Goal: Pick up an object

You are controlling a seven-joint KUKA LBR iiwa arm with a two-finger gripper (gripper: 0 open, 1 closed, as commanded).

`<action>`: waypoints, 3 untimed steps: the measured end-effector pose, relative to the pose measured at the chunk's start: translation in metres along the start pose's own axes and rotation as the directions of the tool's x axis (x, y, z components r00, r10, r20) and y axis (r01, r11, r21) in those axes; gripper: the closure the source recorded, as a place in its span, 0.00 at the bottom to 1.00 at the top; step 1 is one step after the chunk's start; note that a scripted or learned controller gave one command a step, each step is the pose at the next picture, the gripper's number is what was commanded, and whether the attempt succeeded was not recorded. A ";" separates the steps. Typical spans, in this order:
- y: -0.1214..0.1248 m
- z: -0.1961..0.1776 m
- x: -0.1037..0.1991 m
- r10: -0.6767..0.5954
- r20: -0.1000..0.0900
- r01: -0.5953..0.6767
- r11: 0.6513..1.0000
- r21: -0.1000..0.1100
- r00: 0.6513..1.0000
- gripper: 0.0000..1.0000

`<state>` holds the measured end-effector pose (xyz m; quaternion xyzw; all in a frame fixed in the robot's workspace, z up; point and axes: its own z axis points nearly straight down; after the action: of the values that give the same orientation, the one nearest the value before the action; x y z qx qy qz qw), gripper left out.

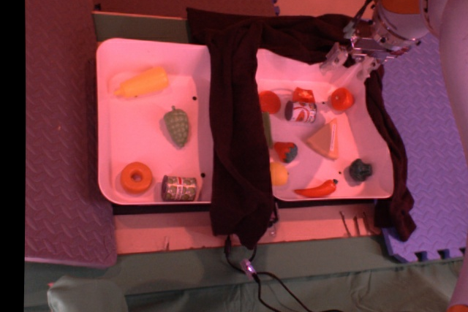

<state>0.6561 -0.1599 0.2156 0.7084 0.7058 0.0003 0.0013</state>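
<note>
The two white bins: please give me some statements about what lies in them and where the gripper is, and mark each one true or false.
1. The left bin holds a yellow pepper, a green strawberry-shaped toy, an orange ring and a can. True.
2. A dark cloth covers the divide between the bins. True.
3. The gripper is over the left bin. False: it is at the right bin's far corner.
4. The red chili lies in the left bin. False: it lies in the right bin, at its near edge.
5. The cheese wedge lies in the right bin. True.
</note>
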 end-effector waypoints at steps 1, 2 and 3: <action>0.000 0.042 0.005 0.000 0.000 0.000 1.000 0.005 1.000 0.00; 0.004 0.068 0.009 -0.001 0.003 0.001 1.000 -0.011 1.000 0.00; 0.005 0.074 0.010 -0.003 0.002 0.003 1.000 -0.010 1.000 0.00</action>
<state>0.6611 -0.1503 0.1419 0.7074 0.7067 0.0034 0.0056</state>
